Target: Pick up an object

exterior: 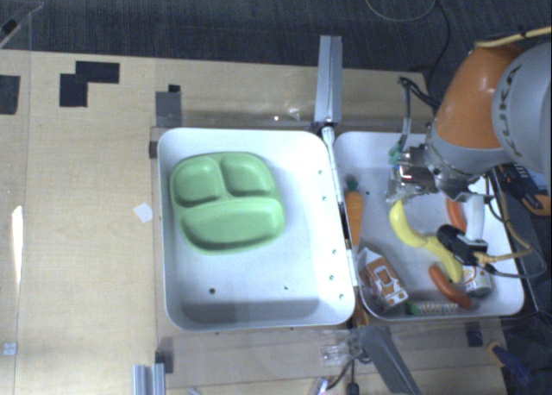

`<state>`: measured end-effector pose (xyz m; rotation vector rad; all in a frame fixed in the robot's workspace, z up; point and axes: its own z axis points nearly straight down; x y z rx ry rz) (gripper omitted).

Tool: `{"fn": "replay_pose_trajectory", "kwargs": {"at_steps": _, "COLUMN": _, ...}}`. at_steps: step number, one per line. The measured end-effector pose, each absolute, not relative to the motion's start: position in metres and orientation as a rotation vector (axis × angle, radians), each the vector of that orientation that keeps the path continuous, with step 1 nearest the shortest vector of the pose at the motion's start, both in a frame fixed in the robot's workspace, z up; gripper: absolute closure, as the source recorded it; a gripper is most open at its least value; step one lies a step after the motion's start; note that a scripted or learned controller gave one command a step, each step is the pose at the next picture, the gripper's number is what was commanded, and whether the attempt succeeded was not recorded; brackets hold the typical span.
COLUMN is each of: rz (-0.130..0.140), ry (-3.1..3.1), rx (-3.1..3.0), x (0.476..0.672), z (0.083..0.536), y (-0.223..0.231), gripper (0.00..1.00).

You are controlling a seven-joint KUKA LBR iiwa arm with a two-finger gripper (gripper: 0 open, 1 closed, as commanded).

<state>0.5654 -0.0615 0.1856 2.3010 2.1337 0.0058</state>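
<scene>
End effector (405,179) sits low in the right bin (373,153), right of frame centre, just above the banana's (420,239) upper end; can't tell its opening, nothing visibly held. Looks like the approach step: next it needs to drop onto the banana and close, avoiding the carrot (354,212) and snack packet (385,279) nearby.

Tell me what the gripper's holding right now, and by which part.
Cannot be told. The gripper sits right above the banana's upper end in the right bin, but no object is visibly between its fingers.
</scene>
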Motion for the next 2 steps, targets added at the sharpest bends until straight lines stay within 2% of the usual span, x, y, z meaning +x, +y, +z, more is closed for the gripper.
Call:
{"fn": "replay_pose_trajectory", "kwargs": {"at_steps": 1, "rz": 0.006, "ry": 2.145, "rx": 2.289, "x": 0.630, "z": 0.215, "y": -0.034, "gripper": 1.00}}
{"fn": "replay_pose_trajectory", "kwargs": {"at_steps": 2, "rz": 0.006, "ry": 2.292, "rx": 2.140, "x": 0.644, "z": 0.262, "y": -0.037, "gripper": 1.00}}
